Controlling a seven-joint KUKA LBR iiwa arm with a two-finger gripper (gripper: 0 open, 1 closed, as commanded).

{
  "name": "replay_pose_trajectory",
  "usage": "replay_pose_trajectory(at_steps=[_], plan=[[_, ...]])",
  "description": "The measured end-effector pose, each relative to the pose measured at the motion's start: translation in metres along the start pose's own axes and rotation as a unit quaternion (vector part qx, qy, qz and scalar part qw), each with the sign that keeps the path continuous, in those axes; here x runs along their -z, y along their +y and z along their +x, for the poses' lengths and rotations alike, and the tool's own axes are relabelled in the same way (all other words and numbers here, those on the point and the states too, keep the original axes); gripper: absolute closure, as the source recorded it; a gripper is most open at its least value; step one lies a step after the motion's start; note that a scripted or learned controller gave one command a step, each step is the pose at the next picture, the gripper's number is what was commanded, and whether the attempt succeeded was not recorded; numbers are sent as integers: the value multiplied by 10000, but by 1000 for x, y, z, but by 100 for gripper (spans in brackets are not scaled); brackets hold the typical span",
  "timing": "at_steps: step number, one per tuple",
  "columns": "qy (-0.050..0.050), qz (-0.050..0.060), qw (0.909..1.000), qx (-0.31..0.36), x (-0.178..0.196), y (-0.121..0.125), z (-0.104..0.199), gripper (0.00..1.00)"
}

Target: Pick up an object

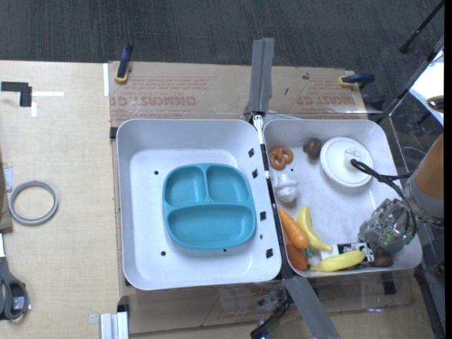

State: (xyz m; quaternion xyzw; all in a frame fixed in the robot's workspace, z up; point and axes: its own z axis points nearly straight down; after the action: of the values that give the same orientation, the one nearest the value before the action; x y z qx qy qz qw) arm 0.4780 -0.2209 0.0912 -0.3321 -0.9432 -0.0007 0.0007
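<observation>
The right bin point(395, 154) holds a pretzel point(281, 157), a small brown lump point(311, 147), a white round dish point(345, 162) with a black utensil point(378, 174) lying across it, and a white crumpled item point(285, 186). Nearer the front lie an orange carrot point(292, 229), two yellow bananas point(311, 229) point(341, 261) and a dark brown piece point(382, 260). My gripper point(385, 228) hangs low over the bin's near right corner, just above that brown piece and the end of the front banana. Nothing shows held in it.
The left bin point(141, 161) carries a teal divided plate point(210, 205). On the bench to the left lie a grey tape ring point(32, 202) and scissors point(13, 296). Clamps point(124, 62) point(357, 80) sit on the cardboard behind the bins.
</observation>
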Motion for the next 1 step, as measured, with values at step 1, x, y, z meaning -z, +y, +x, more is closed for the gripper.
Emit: replay_pose_trajectory(at_steps=[1], plan=[[-14,0,9998,-204,0,59,-7,100]])
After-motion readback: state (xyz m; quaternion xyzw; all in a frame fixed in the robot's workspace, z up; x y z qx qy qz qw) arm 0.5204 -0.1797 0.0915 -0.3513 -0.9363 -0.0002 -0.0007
